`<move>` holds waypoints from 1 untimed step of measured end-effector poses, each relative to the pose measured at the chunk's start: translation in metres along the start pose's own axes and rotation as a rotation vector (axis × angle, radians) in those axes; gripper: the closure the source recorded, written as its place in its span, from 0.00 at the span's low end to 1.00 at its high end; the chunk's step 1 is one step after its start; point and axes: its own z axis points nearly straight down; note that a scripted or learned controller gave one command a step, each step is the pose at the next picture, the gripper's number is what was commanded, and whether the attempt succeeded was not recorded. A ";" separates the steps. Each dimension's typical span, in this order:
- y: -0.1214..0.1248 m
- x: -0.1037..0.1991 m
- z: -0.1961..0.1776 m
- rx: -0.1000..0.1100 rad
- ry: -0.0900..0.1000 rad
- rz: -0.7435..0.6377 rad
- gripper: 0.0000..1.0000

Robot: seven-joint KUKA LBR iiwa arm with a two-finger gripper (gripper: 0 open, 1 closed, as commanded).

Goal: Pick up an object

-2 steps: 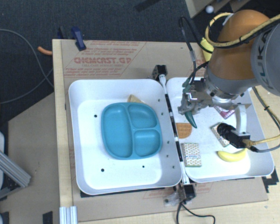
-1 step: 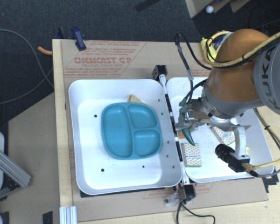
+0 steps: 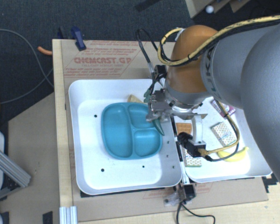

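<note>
The pincer (image 3: 155,113) hangs over the right rim of the blue tray (image 3: 129,129), which lies flat in the left bin (image 3: 84,139). Whether its tips are spread or closed I cannot tell; they blur into the dark metal above the tray's edge, and nothing is clearly caught between them.

To do this step well, I judge the rim is the place to bite: the tray is broad and shallow, so only its thin raised lip offers a hold. One tip should go inside the compartment and one outside the lip, then close squarely before lifting straight up. A slanted bite would likely let the smooth plastic slip or tip the tray against the bin wall.

A tan scrap (image 3: 133,98) peeks out just up and left of the pincer, behind the tray. To the pincer's right and lower, in the right bin (image 3: 259,169), lie a banana (image 3: 233,155) and small packets (image 3: 224,133).

The arm (image 3: 242,73) reaches in from the right, its orange band (image 3: 191,55) directly above the wrist, the wrist pointing down at the seam between the bins.
</note>
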 end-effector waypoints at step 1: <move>0.042 -0.057 -0.002 -0.003 -0.002 0.003 1.00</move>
